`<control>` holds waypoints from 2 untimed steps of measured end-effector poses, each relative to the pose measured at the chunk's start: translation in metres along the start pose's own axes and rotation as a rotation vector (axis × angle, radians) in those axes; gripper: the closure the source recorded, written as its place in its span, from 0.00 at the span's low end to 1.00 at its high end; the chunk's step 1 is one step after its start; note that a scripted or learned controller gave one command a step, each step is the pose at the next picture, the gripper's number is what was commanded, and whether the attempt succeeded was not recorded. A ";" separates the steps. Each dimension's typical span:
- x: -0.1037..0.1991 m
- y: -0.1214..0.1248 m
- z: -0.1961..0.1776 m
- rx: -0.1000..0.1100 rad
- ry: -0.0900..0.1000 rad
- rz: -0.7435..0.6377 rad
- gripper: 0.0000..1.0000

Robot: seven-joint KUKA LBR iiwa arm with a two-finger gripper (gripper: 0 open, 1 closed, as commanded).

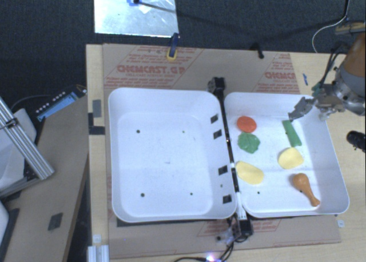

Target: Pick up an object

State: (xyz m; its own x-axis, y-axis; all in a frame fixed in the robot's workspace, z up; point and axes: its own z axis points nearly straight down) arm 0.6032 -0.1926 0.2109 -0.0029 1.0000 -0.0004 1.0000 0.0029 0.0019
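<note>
Two white bins on the bench. Left bin (166,158) bare white floor. Right bin (320,198) carries all the pickable pieces, loosely scattered, none stacked.

Arm (351,78) reaches in from the right, above the far right corner of the right bin. Gripper (301,108) hangs over the bin's far edge, near the top end of the green stick (291,133) but apart from it.

Pieces, by size:
- Drumstick (305,187), brown, near right corner. Looks like a light, rigid plastic toy; narrow shank offers the best pinch, bulb end likely to roll.
- Yellow lump (249,173) by the divider, another yellow piece (290,158) mid-bin. Rounded, smooth, probably slippery; grip across the short width.
- Green stick: thin, flat, stiff-looking. Closest to the gripper; take across its narrow width at mid-length.
- Green leafy piece (249,142) touching or just below the red disc (246,123). Both low and flat, hard to get under.

Fingers: too small and blurred to judge their spread. Nothing seen between them.
</note>
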 end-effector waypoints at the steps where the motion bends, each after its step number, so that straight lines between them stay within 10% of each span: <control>1: 0.075 -0.004 0.104 0.010 0.006 -0.007 0.00; 2: 0.113 0.012 0.128 0.002 0.002 -0.006 0.00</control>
State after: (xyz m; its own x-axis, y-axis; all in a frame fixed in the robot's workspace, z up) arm 0.6149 -0.0801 0.0831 -0.0086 1.0000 0.0019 1.0000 0.0086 -0.0001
